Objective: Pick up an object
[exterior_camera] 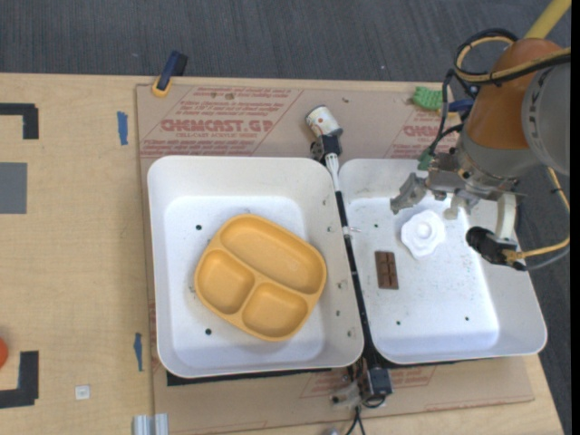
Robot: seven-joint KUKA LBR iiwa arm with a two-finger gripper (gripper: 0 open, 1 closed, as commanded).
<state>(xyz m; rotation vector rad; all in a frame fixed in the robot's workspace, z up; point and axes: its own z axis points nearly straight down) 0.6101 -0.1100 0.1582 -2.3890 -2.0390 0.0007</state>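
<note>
Orange-banded arm [507,89] over right bin [517,333], fingers [410,193] apart above white object [423,235]; cardboard-topped bench [227,116].

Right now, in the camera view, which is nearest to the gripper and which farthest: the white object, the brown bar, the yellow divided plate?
From the gripper:
1. White object, right bin, just below it.
2. Brown bar, right bin, toward the left wall.
3. Yellow divided plate, left bin.

1. Two bins sit side by side on the counter [72,243].
2. The left bin [172,188] holds a divided tray [261,276].
3. The right bin [517,324] holds a round cap [423,235], with a small bar [387,269] just left of it and nearer the front.
4. The end effector [453,193] hangs over the right bin's back.
</note>
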